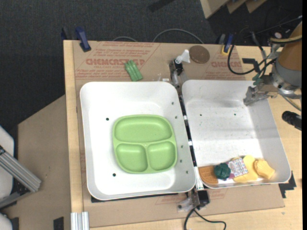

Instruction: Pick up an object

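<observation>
Gripper (253, 96) and wrist are seen at the upper right corner of the right bin (216, 128), just above its far wall; whether anything is pinched cannot be told, and nothing is seen held. Well below the gripper, toward the near edge of the same bin, a small heap of objects is gathered: a dark green toy (222, 171), a small patterned packet (238, 166), a yellow piece (247, 171), an orange-yellow piece (264, 168) and a brown flat item (207, 175) at the heap's left end. Far to the gripper's left, a green divided tray (144, 143) is laid in the left bin (96, 128). A green clip (134, 71) and a brown disc (199, 54) are seen on the cardboard behind the bins.
</observation>
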{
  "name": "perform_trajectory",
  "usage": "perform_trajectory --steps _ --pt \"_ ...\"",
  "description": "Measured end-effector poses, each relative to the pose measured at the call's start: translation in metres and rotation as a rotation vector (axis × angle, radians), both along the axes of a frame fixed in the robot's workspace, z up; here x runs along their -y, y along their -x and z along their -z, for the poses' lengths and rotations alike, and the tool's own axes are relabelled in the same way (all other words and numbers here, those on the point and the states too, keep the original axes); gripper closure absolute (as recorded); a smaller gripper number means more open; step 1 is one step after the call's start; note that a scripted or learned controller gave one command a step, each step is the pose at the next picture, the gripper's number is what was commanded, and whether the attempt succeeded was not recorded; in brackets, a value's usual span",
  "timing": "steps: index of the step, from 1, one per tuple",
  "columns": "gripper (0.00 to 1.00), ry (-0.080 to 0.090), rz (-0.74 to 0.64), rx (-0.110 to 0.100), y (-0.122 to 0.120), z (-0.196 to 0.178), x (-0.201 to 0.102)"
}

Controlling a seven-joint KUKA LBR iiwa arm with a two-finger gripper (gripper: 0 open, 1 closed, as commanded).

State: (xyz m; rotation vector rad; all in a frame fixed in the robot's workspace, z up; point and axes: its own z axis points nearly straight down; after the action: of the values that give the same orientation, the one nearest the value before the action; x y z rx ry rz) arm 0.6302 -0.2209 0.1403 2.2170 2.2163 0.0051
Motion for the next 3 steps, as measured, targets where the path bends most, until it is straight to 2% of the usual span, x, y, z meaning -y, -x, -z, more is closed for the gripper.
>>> perform_trajectory --steps 1,2,3 --pt "0.00 -0.001 0.000 -0.004 0.001 0.003 0.000" --pt "0.00 -0.009 -0.001 -0.012 0.015 0.058 -0.002" --pt "0.00 0.001 -0.002 0.003 -0.009 -0.021 0.003"
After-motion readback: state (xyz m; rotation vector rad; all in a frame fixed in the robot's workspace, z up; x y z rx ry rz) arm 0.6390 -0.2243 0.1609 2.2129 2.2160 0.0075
